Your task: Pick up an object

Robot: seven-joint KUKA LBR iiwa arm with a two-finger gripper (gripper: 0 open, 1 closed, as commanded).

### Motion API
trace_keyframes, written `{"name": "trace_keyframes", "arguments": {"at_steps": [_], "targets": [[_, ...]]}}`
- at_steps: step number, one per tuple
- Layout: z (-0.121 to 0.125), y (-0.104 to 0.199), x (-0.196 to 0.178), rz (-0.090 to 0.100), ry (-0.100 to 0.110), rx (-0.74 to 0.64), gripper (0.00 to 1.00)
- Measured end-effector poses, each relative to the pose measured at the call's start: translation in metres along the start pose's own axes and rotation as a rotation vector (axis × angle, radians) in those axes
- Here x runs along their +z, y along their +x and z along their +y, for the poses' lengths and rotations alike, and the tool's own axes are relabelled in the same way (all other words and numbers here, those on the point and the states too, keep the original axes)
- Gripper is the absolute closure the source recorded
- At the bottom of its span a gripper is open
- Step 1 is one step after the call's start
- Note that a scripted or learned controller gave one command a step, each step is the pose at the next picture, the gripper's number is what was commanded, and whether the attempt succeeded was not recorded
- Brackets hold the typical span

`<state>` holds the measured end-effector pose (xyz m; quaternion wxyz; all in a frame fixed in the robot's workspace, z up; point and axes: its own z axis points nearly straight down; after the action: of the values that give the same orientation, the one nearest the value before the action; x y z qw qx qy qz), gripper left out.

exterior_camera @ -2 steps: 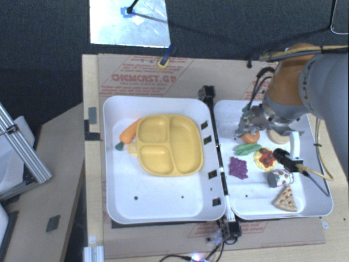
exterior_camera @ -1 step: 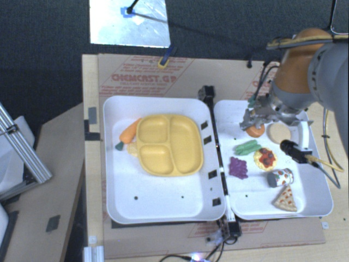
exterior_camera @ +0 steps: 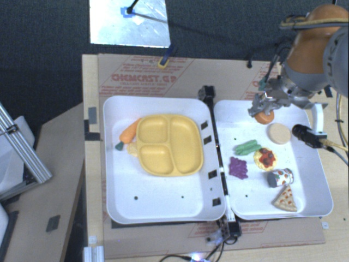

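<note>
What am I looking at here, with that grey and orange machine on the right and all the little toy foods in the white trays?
This is one picture from a camera fixed above a workbench, looking down at a slant. The grey and orange machine is a robot arm reaching in from the right. At its end is a claw, low over an orange round piece at the back of the right bin; I cannot tell whether it grips it.

That bin also holds toy foods: a beige disc, a green pod, a purple grape bunch, a small yellow and red piece, a little can and a pizza slice.

The left bin holds a yellow divided plate with a toy carrot beside it.
</note>
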<state>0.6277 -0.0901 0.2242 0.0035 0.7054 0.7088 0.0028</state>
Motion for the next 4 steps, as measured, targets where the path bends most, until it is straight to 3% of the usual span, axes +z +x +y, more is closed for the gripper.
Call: {"name": "trace_keyframes", "arguments": {"at_steps": [1, 3, 4], "targets": [[0.001, 0.000, -0.001, 0.001, 0.006, 0.000, 1.00], [0.000, 0.095, 0.007, 0.003, 0.008, -0.004, 1.00], [-0.007, 0.154, -0.007, 0.003, 0.006, -0.005, 1.00]]}}
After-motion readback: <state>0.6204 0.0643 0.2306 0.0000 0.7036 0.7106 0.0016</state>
